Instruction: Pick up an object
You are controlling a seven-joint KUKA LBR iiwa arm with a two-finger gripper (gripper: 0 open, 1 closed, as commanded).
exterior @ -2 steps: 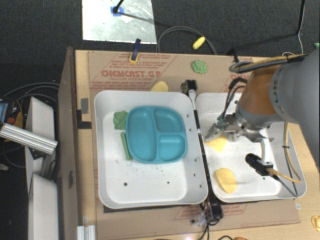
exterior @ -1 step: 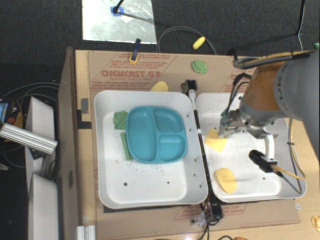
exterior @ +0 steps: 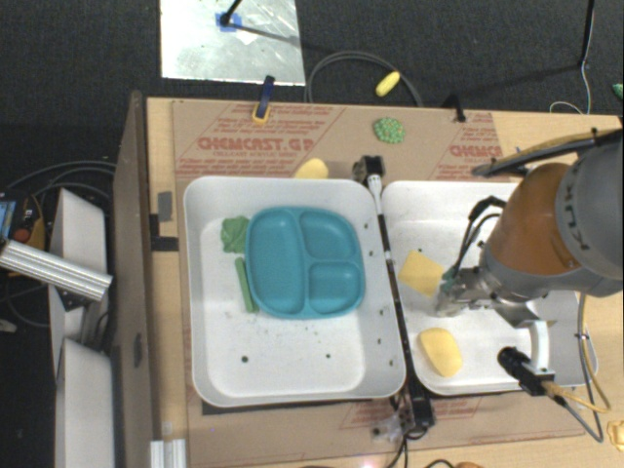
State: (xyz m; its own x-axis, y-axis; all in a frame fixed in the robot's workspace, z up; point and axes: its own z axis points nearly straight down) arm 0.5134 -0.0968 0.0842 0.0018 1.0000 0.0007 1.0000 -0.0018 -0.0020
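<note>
My gripper (exterior: 450,295) is down in the right bin (exterior: 429,213), at the end of the grey and orange arm that reaches in from the right. It sits right beside a pale yellow wedge-shaped piece (exterior: 419,271), at that piece's lower right edge. A rounded yellow object (exterior: 441,351) lies just below the gripper near the bin's front wall. The wrist hides the gripper's tips, and nothing can be seen held in it.
The left bin (exterior: 224,359) holds a blue divided plate (exterior: 304,263), with a green leafy piece (exterior: 234,232) and a green stick (exterior: 243,286) at its left side. Behind the bins on the cardboard lie a yellow piece (exterior: 312,170) and a green round thing (exterior: 389,130).
</note>
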